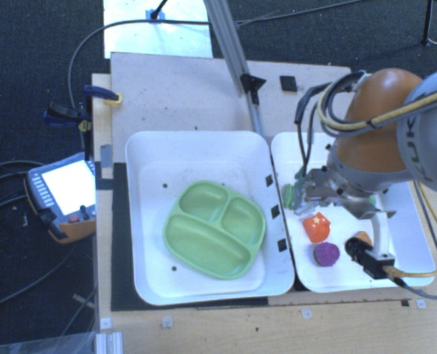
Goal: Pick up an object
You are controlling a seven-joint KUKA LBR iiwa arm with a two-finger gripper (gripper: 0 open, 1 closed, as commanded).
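Grey arm covers the gripper at right, poised above orange toy for picking; jaw state unclear.

Grey arm with a rounded orange band; black and yellow cables looped alongside; metallic wrist housing below.

Around your two bins: bench clutter and floor gear

At 9 o'clock you have a teach pendant lying on the dark floor, screen lit, with cables trailing off beside it. Toward 10 o'clock, blue-handled clamps grip the edge of the pale bench board. At 12 o'clock a grey metal pole slants down to a black bracket, with a small black square just beside it.
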